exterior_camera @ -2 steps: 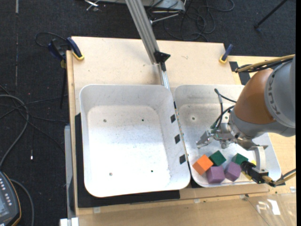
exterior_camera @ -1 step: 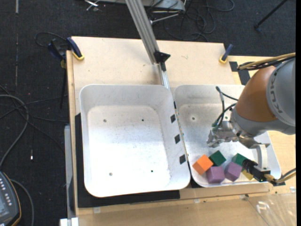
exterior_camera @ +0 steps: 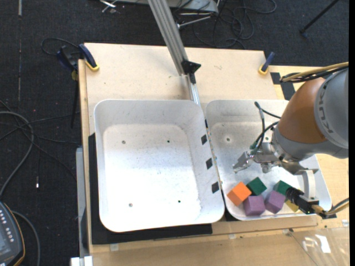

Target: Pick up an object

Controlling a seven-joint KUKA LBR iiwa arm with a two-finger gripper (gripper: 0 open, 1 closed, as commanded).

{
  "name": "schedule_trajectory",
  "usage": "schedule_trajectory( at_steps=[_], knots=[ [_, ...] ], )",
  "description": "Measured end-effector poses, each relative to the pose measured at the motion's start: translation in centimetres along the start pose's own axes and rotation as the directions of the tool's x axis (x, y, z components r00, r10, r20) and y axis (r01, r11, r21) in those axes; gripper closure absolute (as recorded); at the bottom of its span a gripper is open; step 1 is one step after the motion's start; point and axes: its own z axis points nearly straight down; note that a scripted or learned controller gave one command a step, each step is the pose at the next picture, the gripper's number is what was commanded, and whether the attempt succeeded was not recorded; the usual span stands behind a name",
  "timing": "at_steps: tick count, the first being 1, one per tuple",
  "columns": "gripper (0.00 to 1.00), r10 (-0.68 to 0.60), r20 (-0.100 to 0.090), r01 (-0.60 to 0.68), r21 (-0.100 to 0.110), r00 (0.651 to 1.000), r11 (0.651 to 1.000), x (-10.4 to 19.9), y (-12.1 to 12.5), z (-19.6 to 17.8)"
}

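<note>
Several small blocks lie at the near end of the right bin (exterior_camera: 233, 114): an orange cube (exterior_camera: 239, 193), a dark green cube (exterior_camera: 257, 186), two purple cubes (exterior_camera: 254, 205) (exterior_camera: 274, 201) and a second green block (exterior_camera: 282, 188), partly covered by the arm's hardware. My gripper (exterior_camera: 248, 162) hangs over the middle of the right bin, just above and slightly left of the green and orange cubes. Nothing is visibly held in it.
The left bin (exterior_camera: 111, 115) sits beside the right one, their rims meeting at the middle. A slanted metal bar (exterior_camera: 169, 29) crosses the board behind the bins. The grey and orange arm (exterior_camera: 310, 118) covers the right bin's right side.
</note>
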Motion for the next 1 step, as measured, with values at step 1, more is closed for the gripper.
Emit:
schedule_trajectory(
  at_steps=[1],
  knots=[
    [1.00,-0.001,0.000,0.001,-0.003,1.000,1.000,-0.01,0.10,-1.03]
  ],
)
